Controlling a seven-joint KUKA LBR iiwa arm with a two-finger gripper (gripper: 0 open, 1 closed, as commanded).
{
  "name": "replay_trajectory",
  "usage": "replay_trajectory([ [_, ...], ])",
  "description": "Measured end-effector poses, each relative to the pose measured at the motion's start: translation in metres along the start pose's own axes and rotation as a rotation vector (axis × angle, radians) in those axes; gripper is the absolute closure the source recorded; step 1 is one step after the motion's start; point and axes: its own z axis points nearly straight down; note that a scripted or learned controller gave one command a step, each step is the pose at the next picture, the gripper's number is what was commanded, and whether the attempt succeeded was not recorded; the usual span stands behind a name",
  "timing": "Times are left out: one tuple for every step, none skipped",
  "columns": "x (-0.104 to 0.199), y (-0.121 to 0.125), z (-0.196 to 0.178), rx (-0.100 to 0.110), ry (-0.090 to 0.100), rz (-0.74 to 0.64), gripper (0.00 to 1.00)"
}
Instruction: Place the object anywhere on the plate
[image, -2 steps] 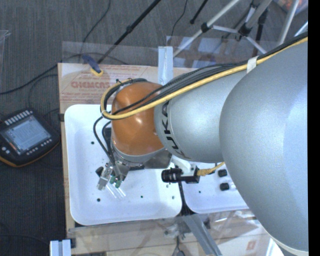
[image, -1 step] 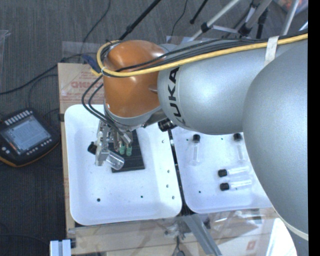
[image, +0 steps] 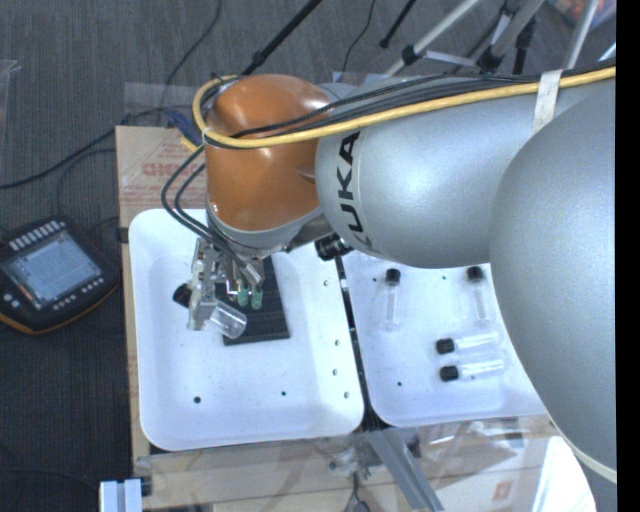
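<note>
The arm (image: 420, 170) is stretched over the left bin (image: 240, 400), gripper (image: 222, 300) low above the dark plate (image: 258, 315); whether its jaws are shut cannot be told. A clear vial (image: 228, 320) is seen at the tips, over the plate's left edge. Release is best made further right, so the vial is kept on the plate

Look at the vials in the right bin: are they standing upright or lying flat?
Lying flat. All four clear vials show their full length along the floor of the right bin, black caps to one end.
</note>
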Motion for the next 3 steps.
replay_trajectory([
  [0.0,0.002,-0.007,-0.003,0.003,0.0,1.0],
  [-0.062,-0.002,0.045,0.005,-0.001,-0.332,1.0],
  [-0.124,0.0,0.002,0.004,-0.004,-0.612,1.0],
])
